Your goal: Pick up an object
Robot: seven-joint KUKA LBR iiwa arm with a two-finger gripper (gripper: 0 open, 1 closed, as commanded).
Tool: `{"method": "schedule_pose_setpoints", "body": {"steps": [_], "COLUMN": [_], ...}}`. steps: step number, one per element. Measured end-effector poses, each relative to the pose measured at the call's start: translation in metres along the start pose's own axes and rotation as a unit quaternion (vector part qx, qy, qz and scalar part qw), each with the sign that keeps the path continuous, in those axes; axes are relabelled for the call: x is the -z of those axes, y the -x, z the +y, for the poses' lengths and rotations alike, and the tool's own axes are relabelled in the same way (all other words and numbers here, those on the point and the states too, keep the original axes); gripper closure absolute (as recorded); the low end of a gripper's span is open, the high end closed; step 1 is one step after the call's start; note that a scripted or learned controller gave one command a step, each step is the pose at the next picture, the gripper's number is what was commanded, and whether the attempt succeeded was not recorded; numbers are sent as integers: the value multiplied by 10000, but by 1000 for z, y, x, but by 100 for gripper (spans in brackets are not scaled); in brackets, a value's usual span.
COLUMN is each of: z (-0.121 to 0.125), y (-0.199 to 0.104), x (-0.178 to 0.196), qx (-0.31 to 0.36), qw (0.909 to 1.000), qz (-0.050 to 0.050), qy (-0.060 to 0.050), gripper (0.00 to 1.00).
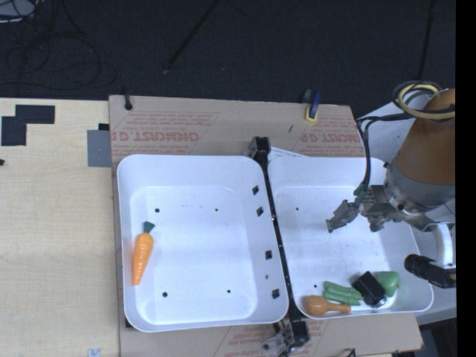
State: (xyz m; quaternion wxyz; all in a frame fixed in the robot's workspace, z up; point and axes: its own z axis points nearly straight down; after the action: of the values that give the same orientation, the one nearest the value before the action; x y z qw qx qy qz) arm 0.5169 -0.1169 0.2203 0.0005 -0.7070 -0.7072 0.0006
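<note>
Orange carrot (142, 257) with green top is lying in left bin, near its left wall, green end pointing up-view, tilted slightly. Four more are sitting clustered at right bin's near edge: tan pear-shaped piece (325, 306), green pod-like piece (343, 293) just beside it, black block (369, 288) overlapping a lighter green piece (387, 280). All resting on bin floors.

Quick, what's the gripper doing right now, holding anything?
Gripper: over the right bin, nothing seen in it; open or shut cannot be told.
</note>
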Motion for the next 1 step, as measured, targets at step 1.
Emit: {"method": "schedule_pose_setpoints", "body": {"steps": [1], "z": [38], "y": [-38], "x": [154], "qx": [31], "qw": [10000], "qz": [-6], "qy": [82], "gripper": [0]}}
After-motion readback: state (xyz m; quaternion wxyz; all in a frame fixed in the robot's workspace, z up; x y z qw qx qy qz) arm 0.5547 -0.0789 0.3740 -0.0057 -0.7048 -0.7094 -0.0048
